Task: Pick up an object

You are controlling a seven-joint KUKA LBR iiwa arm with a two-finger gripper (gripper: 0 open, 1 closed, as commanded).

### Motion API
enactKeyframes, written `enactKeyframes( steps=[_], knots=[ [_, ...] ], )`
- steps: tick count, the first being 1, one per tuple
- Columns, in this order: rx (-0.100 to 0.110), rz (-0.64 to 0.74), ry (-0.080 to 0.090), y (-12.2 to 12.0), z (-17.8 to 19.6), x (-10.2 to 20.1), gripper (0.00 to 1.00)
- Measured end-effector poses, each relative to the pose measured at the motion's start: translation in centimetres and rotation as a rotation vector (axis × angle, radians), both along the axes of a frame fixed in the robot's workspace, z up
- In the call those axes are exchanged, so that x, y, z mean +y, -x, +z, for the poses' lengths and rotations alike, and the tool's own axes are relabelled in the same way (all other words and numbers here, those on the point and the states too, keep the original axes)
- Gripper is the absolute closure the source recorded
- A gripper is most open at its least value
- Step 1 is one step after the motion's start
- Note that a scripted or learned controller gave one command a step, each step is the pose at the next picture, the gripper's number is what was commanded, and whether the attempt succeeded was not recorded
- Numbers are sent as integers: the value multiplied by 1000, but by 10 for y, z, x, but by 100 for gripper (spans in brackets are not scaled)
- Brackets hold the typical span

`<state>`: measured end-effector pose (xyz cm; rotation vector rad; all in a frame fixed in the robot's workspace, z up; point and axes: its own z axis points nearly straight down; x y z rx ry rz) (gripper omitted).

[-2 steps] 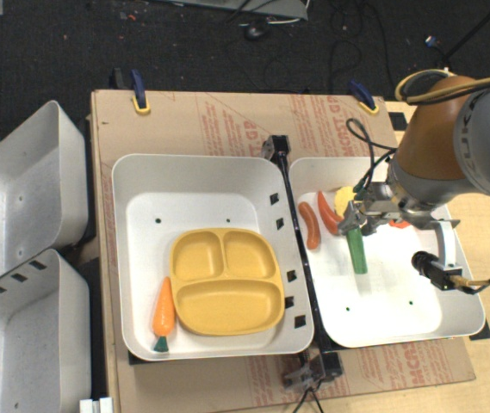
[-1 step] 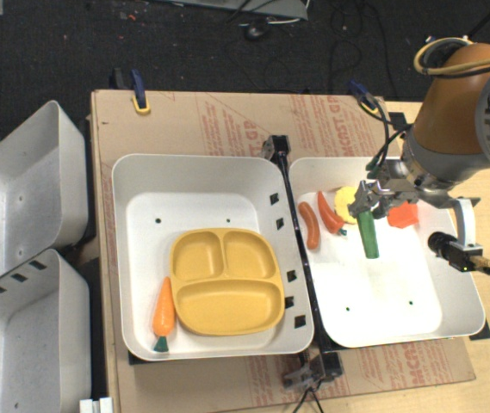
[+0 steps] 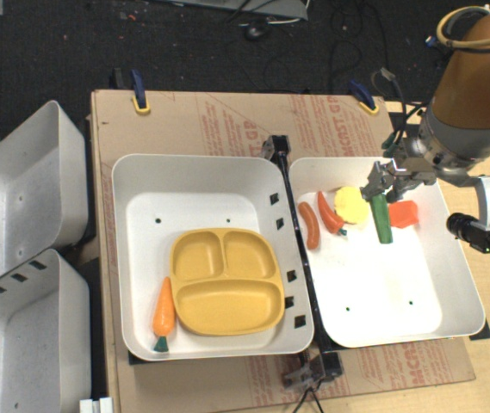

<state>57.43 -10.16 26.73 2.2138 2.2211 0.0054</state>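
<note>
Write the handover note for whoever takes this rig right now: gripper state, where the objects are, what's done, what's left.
Gripper: low over the right bin, at the top end of the green stick-shaped piece; whether it grips it cannot be told.
Right bin: two sausages, a yellow round piece, the green piece and a red-orange piece, all clustered near the far side.
Left bin: yellow divided plate, a carrot beside it.
Done: arm is at the cluster.
Left: confirm a grasp and lift an object.
</note>
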Motion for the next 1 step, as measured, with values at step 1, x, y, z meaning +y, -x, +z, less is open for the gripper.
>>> enactKeyframes(
  steps=[1],
  knots=[
    [7, 4, -3, 0, -3, 55, 100]
  ],
)
